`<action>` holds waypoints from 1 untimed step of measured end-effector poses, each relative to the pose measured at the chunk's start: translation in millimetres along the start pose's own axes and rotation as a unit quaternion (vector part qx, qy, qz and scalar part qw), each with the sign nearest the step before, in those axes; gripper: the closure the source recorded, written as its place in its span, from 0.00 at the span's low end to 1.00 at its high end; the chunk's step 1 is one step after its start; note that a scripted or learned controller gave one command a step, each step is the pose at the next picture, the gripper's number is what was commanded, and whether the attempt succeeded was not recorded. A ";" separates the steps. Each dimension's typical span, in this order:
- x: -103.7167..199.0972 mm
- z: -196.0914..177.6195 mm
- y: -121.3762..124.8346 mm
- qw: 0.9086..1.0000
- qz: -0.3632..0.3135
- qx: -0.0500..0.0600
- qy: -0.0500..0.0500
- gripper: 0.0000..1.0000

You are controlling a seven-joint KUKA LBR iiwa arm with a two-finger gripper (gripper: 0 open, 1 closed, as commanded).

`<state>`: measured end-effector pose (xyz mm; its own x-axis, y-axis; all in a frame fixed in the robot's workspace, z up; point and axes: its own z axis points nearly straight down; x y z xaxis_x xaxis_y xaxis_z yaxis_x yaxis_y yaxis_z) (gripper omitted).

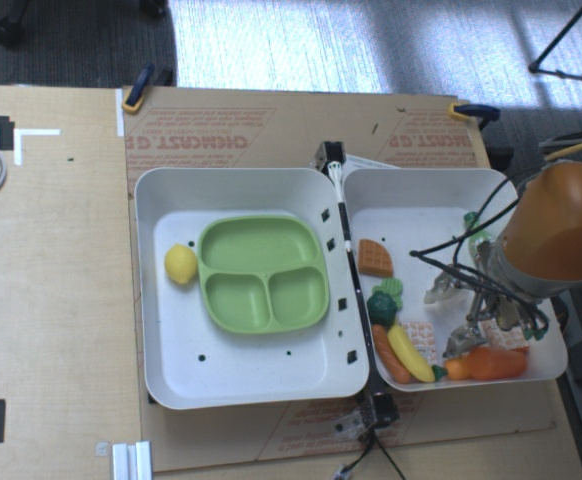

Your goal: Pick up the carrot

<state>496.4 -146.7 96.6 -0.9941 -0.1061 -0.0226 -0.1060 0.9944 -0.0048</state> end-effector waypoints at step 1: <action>-75.3 -95.0 72.5 1.000 0.013 -0.002 0.009 0.00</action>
<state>561.4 -66.4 192.9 -0.9968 -0.0797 -0.0054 -0.0797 0.9968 0.0000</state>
